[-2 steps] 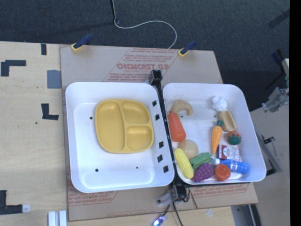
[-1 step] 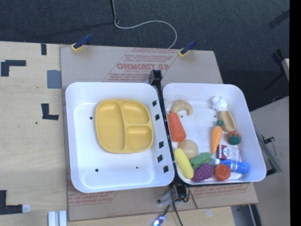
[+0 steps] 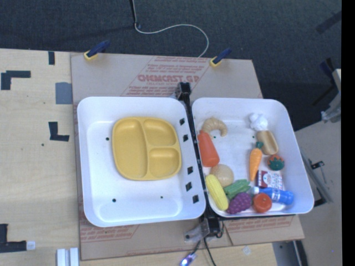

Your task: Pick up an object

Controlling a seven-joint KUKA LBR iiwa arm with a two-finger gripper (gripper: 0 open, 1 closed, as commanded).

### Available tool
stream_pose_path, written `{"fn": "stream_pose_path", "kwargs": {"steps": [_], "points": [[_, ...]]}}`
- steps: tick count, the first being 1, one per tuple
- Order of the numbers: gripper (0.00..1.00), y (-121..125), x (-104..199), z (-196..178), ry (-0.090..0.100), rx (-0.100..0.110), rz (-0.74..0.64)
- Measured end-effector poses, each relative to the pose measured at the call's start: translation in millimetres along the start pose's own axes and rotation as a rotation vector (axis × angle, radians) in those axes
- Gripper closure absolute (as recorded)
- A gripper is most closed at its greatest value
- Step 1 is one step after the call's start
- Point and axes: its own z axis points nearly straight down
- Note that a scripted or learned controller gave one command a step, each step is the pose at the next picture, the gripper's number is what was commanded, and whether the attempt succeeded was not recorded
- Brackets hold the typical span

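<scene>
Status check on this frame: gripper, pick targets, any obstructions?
Toy food crowded in right bin, untouched. Yellow divided plate alone in left bin. Tight packing may hinder a grasp.

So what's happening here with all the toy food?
Nothing is being handled right now. Two white bins sit side by side on a bench. The left bin holds a yellow divided plate. The right bin holds a pile of toy food, among it a carrot, corn, grapes and a croissant. The job is to pick up an object, and none has been lifted yet.
</scene>
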Motion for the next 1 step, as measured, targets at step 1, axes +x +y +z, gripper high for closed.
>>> {"fn": "stream_pose_path", "kwargs": {"steps": [1], "points": [[1.00,-24.6,-1.1,-93.4,-0.006,-0.016,0.000]]}}
